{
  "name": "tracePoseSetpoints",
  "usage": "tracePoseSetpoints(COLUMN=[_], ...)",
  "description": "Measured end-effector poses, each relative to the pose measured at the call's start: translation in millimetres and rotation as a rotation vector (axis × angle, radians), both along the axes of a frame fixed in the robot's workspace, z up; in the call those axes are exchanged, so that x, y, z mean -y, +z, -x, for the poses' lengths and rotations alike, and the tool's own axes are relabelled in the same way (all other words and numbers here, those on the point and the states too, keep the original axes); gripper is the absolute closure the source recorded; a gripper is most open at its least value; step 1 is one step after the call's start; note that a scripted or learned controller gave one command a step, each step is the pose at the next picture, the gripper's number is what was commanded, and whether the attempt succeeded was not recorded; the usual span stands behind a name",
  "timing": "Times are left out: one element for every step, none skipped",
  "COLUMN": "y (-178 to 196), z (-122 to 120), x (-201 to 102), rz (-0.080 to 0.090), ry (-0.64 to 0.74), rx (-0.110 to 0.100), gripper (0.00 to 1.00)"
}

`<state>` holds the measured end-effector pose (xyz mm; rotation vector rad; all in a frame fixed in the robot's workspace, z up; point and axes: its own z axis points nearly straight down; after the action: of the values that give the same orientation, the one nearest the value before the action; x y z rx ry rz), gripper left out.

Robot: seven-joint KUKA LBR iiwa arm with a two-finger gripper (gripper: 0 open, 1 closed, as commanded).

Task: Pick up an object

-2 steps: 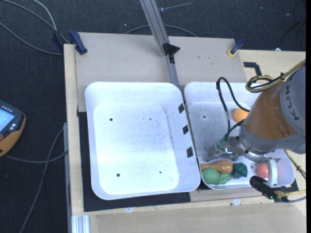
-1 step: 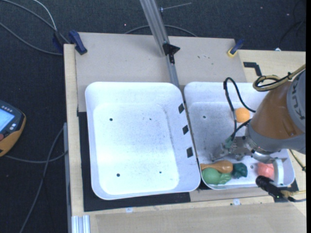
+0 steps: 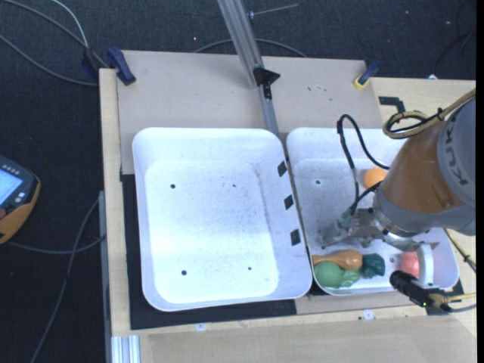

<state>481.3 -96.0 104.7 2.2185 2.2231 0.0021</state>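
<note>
My gripper (image 3: 338, 231) hangs low over the middle of the right bin (image 3: 318, 157), under the orange-banded wrist. Just in front of it, along the bin's near wall, lie a tan pear-shaped toy (image 3: 342, 260), a light green lump (image 3: 333, 276) and a dark green piece (image 3: 372, 265). A pink object (image 3: 409, 263) lies further right, partly under the arm. An orange ball (image 3: 372, 177) peeks out behind the wrist. Nothing visibly sits in the gripper.
The left bin (image 3: 151, 153) lies beside the right one, split from it by a ridge with black clips (image 3: 288, 201). A slanted metal pole (image 3: 242, 32) rises at the back. Black cables (image 3: 346, 138) loop over the right bin.
</note>
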Motion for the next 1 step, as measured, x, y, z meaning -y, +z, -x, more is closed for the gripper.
tracePoseSetpoints(y=[-16.8], z=[0.3], x=[-16.3], rz=[0.0], ry=[-0.001], rx=[-0.001], gripper=[0.0])
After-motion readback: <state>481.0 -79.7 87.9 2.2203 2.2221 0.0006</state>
